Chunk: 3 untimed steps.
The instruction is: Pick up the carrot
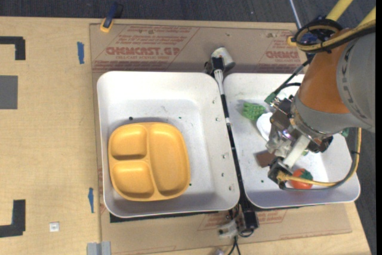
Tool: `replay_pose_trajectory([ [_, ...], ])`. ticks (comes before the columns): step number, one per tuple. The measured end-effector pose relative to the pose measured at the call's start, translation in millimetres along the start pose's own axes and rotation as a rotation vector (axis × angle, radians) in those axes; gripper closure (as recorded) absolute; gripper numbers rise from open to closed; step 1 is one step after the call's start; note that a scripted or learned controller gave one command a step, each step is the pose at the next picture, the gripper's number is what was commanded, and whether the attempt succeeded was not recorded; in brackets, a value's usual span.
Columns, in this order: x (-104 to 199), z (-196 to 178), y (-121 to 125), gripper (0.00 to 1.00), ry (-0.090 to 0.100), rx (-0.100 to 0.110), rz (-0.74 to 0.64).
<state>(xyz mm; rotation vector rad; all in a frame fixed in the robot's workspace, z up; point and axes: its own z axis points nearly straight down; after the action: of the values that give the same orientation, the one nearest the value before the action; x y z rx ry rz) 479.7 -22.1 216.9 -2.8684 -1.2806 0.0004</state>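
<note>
The carrot (300,182), orange-red with a bit of green at its top, lies near the front edge of the right bin (340,191). My gripper (276,141) hangs low over the middle of that bin, a little behind and to the left of the carrot. The wrist and the grey arm with its orange band cover much of the bin's right side. Nothing shows held in the gripper.
In the right bin, a green leafy item (253,109) lies at the back left, a white round item (264,126) sits partly under the gripper, and a small brown piece (263,159) lies just left of it. A yellow divided plate (148,159) rests in the left bin (155,89).
</note>
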Motion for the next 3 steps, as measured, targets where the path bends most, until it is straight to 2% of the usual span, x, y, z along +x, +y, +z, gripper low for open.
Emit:
replay_pose_trajectory([
  [1, 14, -20, -13, 1.0, 0.0, 0.0, 0.156],
  [2, 14, -20, -13, 0.0, 0.0, 0.001, 0.157],
  [3, 32, 33, -30, 0.0, -0.002, 0.005, -0.12],
])
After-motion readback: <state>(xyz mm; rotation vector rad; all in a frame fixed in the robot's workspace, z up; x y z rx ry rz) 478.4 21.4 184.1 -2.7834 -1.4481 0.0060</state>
